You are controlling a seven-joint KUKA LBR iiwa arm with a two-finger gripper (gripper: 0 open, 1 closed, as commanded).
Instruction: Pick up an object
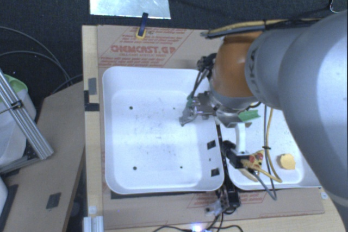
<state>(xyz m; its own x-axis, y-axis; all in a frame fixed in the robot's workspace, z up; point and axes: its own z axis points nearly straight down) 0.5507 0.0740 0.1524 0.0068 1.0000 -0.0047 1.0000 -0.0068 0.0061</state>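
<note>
Looming closest to the lens, our grey arm with its orange wrist band [234, 65] sweeps in from three o'clock and covers much of the right-hand shallow white plastic bin [302, 179]. Below the band hangs the claw [190, 112], a cluster of metal parts sitting over the dividing rims, just inside the three o'clock wall of the left-hand shallow white plastic bin [157, 127]. We cannot tell whether the claw is spread or closed, and nothing shows between its tips.

The things worth picking lie in the right bin. A small rounded yellow lump [286, 161] rests at about four o'clock from the claw, well apart from it. Between them, near the bin's six o'clock corner, sits a red and yellow toy-like piece [254, 159], with a green flat object [248, 114] peeking out beside the wrist.

To do this step well, we judge the claw should swing back over the right bin, since the left one offers it no target beneath. We would favour the yellow lump: it stands alone, away from walls. Descend straight, centred, and close only once the tips straddle it, minding the cables [267, 171] trailing nearby.
</note>
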